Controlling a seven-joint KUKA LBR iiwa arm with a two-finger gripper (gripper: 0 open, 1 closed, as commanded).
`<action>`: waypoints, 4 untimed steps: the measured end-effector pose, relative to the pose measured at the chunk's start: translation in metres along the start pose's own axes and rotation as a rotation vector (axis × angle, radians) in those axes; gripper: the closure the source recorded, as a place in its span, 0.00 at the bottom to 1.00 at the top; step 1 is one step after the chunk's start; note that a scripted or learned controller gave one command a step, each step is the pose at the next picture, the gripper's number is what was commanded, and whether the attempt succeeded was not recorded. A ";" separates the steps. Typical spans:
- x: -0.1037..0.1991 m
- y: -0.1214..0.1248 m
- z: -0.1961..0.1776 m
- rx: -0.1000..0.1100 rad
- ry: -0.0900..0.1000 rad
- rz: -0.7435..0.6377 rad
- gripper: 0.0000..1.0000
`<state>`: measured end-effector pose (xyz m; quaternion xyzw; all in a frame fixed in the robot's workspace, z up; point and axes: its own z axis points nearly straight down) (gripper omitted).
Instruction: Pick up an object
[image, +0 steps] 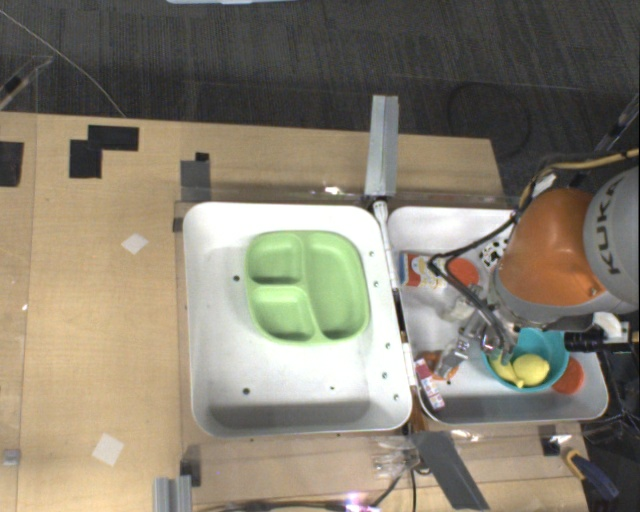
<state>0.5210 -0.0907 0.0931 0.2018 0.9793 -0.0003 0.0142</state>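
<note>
My gripper (458, 352) hangs low over the right bin (455, 225), pointing down toward its front left corner. Just below its tip lies a small red and white item (428, 380) by the bin's left wall; I cannot tell whether they touch. To the gripper's right sits a teal bowl (545, 350) with a yellow lemon-like piece (531, 371) in it, and an orange piece (570, 376) rests against the bowl. A small white and orange item (424, 270) and an orange piece (463, 270) lie further back, partly under the cables.
The left bin (215, 330) holds a green divided plate (304, 285). A raised divider (392, 300) separates the two bins. The arm's orange band (550, 250) and grey body cover the right bin's right side. Cables cross above the back of that bin.
</note>
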 end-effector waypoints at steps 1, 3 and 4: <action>-0.068 -0.015 -0.013 0.004 0.023 0.001 0.00; -0.094 0.000 0.001 0.007 0.022 0.300 0.00; -0.066 -0.010 0.003 0.000 0.006 0.331 0.00</action>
